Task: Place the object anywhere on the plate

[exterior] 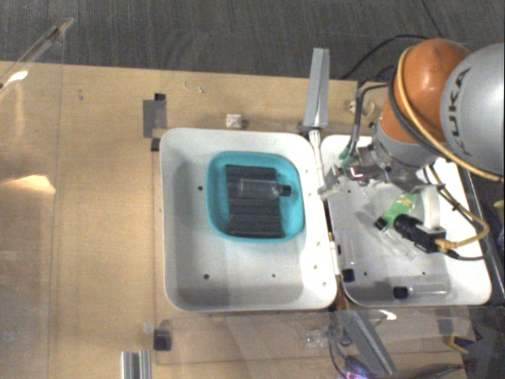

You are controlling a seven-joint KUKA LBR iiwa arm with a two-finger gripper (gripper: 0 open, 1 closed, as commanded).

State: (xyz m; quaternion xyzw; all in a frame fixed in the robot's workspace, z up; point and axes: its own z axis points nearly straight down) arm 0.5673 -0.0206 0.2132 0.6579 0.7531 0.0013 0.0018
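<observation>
Clear tube point(256, 187) lies on dark block in teal plate point(293, 219), left bin point(181, 235); looks placed. Arm point(442, 77) over right bin point(442, 287); fingers' state: cannot tell.

1. A pale wooden worktop point(79, 212) carries two shallow white bins set side by side, their inner walls touching or nearly so.
2. The left bin point(185, 275) sits near the middle of the worktop; the right bin point(473, 287) lies against its right wall.
3. A small black block point(161, 339) stands on the wood just below the left bin's lower left corner.
4. A small pale cube point(233, 121) rests just above the left bin's upper rim.
</observation>
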